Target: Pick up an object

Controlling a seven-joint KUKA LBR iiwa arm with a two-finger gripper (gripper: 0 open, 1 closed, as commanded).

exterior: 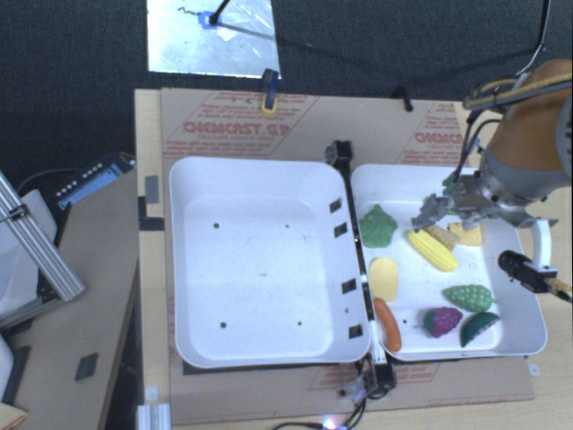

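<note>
right bin [537,330], corn [433,249], carrot [388,323], grapes [441,321]

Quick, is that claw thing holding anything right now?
Gripper: cannot be told; it sits low over the corn cob in the right bin.

A single fixed camera is mounted above the bench [295,115] and looks down at a slant, from the near side toward the far side. Both bins fall inside the frame: the left bin [192,186] sits near centre, the right bin [528,330] toward the right edge. The stand-off is moderate, wide enough to include dark floor [72,52] beyond the far edge. The arm [533,133] enters from the right.
</note>
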